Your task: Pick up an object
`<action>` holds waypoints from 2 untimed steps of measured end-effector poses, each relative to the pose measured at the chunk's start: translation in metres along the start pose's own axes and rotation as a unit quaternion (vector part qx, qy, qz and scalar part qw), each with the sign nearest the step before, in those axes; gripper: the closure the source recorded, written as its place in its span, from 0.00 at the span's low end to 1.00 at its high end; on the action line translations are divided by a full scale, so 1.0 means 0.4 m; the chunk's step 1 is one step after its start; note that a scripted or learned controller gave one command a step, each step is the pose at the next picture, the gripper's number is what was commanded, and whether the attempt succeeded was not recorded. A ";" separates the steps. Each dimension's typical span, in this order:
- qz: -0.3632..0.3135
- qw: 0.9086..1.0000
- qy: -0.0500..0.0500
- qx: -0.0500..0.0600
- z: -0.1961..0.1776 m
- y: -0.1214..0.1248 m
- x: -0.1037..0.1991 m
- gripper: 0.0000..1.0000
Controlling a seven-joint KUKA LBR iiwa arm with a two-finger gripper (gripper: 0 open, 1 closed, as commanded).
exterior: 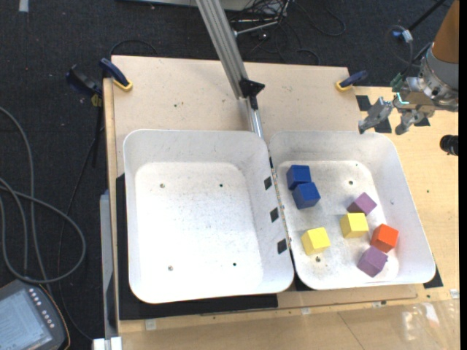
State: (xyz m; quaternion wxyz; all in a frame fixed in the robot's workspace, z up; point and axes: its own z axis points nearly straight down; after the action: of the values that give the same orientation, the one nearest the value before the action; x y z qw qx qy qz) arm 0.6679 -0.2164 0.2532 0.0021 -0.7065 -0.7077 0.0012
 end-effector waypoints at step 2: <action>-0.001 1.000 0.000 0.000 0.147 0.015 -0.005 0.00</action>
State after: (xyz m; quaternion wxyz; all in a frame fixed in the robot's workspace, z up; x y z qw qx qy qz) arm 0.6736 -0.2181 0.1941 0.0020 -0.7059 -0.7083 0.0017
